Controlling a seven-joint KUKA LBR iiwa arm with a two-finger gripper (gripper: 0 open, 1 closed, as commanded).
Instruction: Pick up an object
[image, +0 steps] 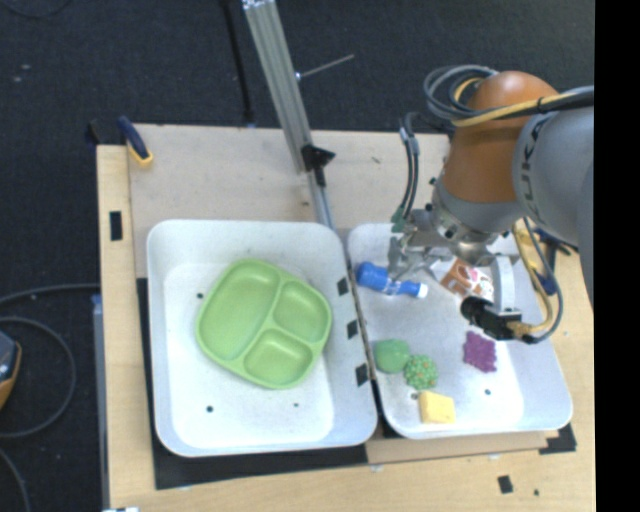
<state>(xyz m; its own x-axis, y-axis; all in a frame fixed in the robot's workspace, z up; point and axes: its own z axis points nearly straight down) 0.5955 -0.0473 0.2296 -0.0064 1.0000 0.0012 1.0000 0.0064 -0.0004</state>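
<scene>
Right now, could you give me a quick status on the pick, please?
Hand low in right bin, over blue bottle. Nothing visibly gripped. Green, purple, yellow pieces lie apart.

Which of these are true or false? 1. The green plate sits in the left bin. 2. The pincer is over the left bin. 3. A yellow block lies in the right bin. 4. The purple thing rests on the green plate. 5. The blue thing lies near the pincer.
1. True: the green plate lies in the left bin.
2. False: the pincer is over the right bin.
3. True: the yellow block is at its near edge.
4. False: the purple thing lies in the right bin.
5. True: the blue thing lies just below it.
</scene>
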